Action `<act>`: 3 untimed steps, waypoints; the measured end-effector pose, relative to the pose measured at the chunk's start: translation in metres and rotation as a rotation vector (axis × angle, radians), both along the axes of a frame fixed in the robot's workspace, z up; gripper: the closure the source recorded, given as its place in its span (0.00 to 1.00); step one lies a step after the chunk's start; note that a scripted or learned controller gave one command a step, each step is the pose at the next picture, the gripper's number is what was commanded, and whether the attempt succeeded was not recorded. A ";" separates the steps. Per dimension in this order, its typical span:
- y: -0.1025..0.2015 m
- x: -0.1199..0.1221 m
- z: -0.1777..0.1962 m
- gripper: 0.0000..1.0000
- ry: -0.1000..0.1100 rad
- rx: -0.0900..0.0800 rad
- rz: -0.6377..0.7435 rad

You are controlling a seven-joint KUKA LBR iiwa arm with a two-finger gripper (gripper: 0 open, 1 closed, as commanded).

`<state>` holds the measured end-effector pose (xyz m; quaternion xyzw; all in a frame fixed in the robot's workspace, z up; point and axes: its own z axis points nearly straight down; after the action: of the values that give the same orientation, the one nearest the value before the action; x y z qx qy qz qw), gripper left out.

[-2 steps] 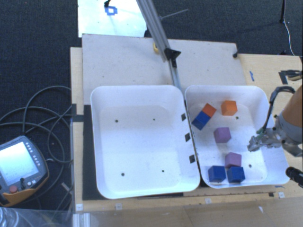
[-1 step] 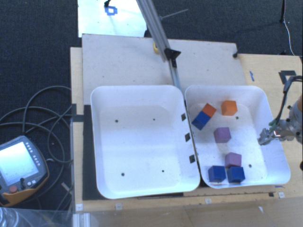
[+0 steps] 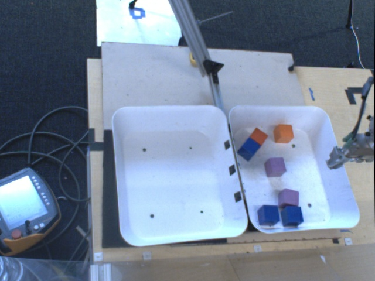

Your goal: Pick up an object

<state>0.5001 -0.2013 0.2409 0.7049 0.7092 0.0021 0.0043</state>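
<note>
Hand (image 3: pixel 338 158) at the right rim of the right bin (image 3: pixel 343 187), nothing picked up yet.

The hand hangs over the rim, and I cannot tell if it is released or clenched; no block is seen in it. All blocks lie in the right bin: an orange block (image 3: pixel 283 133) and an orange-and-blue pair (image 3: pixel 252 143) at the far end, a purple block (image 3: pixel 275 167) in the middle, another purple one (image 3: pixel 288 197) and two blue blocks (image 3: pixel 280 215) near the front. The left bin (image 3: pixel 126 157) holds none. In my judgement the whole grasp is left to do.
</note>
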 end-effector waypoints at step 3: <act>0.092 0.039 0.039 1.00 0.006 0.004 0.004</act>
<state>0.5387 -0.1098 0.2801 0.7035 0.7107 0.0015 0.0010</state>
